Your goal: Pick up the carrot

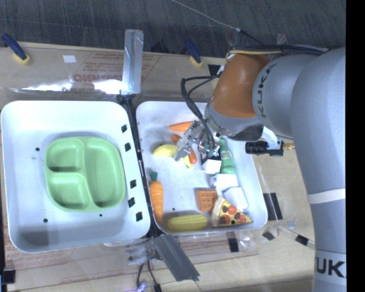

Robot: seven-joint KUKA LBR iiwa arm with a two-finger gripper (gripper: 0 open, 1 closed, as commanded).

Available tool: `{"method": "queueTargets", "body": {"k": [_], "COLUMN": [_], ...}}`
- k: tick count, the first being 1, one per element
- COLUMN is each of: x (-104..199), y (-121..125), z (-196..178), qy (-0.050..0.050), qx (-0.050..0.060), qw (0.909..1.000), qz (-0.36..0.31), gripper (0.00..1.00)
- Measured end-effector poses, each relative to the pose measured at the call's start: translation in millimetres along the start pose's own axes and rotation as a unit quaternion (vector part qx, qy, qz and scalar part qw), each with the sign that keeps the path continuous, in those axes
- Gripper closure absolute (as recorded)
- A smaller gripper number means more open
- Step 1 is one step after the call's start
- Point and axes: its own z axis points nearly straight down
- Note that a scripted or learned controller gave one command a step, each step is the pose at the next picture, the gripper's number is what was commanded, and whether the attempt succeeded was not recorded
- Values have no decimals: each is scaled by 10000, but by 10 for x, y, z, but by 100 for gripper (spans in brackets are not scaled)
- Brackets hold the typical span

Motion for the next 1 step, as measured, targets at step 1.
{"method": "queueTargets", "body": {"k": [1], "x": [6], "y": [8], "z": [7], "qy": [7], "qx": [-2], "qw": [10000], "qz": [-6], "gripper": [0]}}
